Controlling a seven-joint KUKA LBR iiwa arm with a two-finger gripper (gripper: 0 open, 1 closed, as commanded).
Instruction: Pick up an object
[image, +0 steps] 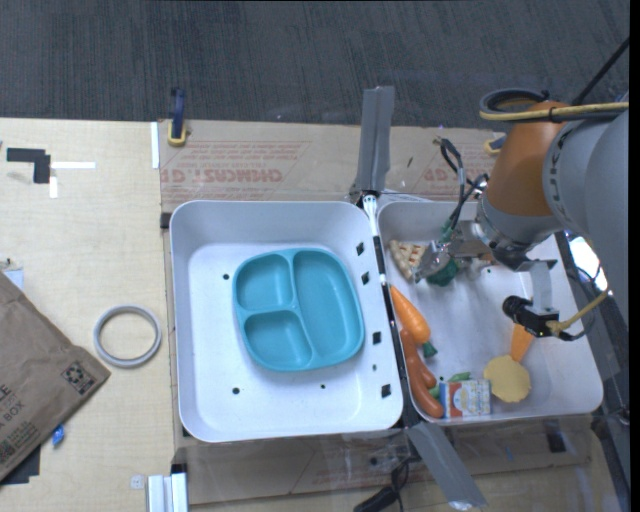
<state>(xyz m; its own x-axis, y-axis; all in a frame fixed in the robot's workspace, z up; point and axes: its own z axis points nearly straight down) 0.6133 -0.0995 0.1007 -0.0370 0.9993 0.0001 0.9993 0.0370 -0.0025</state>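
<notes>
1. Your gripper (437, 264) sits low in the right bin (560, 400), near its far-left corner; you cannot tell its state.
2. Carrot (408, 312) lies along that bin's left wall.
3. Left bin (200, 330) holds a teal divided plate (298, 308).

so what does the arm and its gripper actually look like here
The arm is thick and rounded, light grey, with a broad orange band above the wrist. Thin black cables loop along its side, with a yellowish hose over the top. The gripper is a small dark metal assembly with silvery parts; its details are too small to make out.
</notes>
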